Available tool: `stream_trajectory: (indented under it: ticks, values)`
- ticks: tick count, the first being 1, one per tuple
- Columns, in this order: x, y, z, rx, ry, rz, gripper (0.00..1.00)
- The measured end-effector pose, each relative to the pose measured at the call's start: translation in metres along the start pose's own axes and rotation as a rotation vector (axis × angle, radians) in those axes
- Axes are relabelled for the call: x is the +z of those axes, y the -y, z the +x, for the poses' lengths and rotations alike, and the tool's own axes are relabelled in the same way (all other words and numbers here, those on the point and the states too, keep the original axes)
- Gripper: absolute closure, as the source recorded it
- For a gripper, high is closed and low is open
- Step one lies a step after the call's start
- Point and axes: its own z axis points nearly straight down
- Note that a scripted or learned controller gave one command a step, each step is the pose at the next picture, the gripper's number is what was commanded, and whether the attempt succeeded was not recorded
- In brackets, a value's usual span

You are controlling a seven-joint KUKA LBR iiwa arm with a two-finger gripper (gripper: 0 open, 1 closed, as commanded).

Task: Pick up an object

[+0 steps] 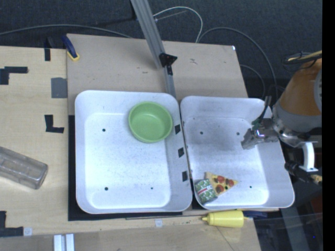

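A green bowl (150, 121) sits upright in the left bin (94, 156), near its back right corner. In the right bin (261, 197) a pizza slice toy (222, 182) lies near the front edge, with a small green and red packet (205, 190) touching its left end. My gripper (251, 138) hangs over the right side of the right bin, well behind the pizza slice and apart from it. Nothing shows between its fingers.
A yellow bottle (226, 219) lies on the bench just in front of the right bin. A clear plastic container (21, 167) lies at the far left. A grey pole (149, 25) slants down to the bins' back edge. Cables run behind the bench.
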Motion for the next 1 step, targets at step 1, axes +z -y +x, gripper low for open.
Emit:
stream_trajectory:
  ticks: [1]
  values:
    - [-0.0601, -0.0065, 0.0064, -0.002, 0.0, -0.002, 1.0]
